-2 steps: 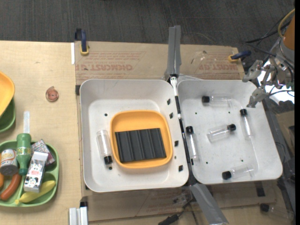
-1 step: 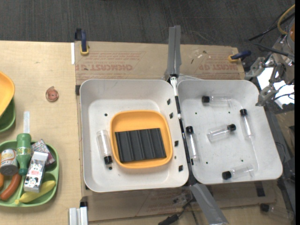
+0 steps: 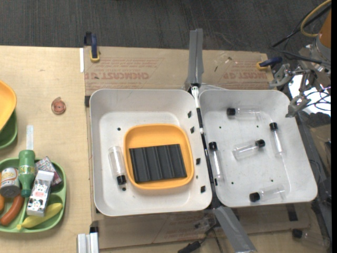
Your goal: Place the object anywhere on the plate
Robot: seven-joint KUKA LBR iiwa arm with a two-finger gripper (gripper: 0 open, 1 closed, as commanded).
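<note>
On the bench sit two shallow white bins side by side, the left bin (image 3: 100, 194) and the right bin (image 3: 300, 188). An orange plate (image 3: 158, 134) with a dark ribbed slab (image 3: 157, 162) on it lies in the middle of the left bin. Just left of the plate, apart from it, a clear tube with a black cap (image 3: 116, 165) lies on the bin floor, its cap toward the near side. The right bin holds five more clear tubes: one at the far side (image 3: 241, 111), one near the right wall (image 3: 277, 138), one in the middle (image 3: 247, 148), one along the left wall (image 3: 215, 159) and one at the near side (image 3: 267, 194). At the far right, beyond the right bin's far corner, a cluster of metal parts and cables (image 3: 297, 83) shows where the arm comes in; whether the pincer there is released or clenched cannot be told, and no tube is seen in it. Left of the bins, a green tray (image 3: 52, 215) holds toy food and a green bottle (image 3: 26, 170).
</note>
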